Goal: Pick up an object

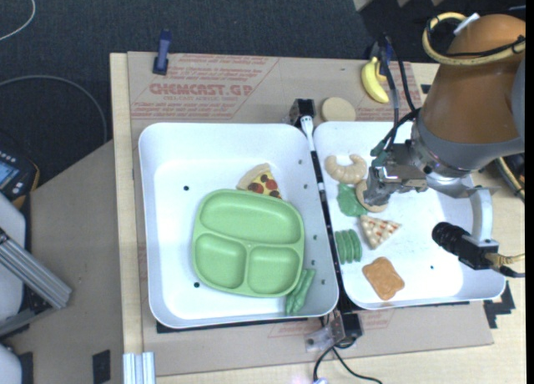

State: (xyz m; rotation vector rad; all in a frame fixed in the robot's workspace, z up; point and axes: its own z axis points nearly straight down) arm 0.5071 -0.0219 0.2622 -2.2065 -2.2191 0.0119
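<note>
Two white bins: smooth plastic, slight gloss
Green divided plate: matt plastic, smooth
Toy foods look moulded plastic: pizza slice, croissant, green pea pod, toast, banana, mostly matt
Bench top: brown cardboard-like sheet, matt, printed red letters
Arm band: orange, smooth, glossy shell
Gripper: grey metal look, dull sheen
Floor: dark carpet, rough texture
</note>
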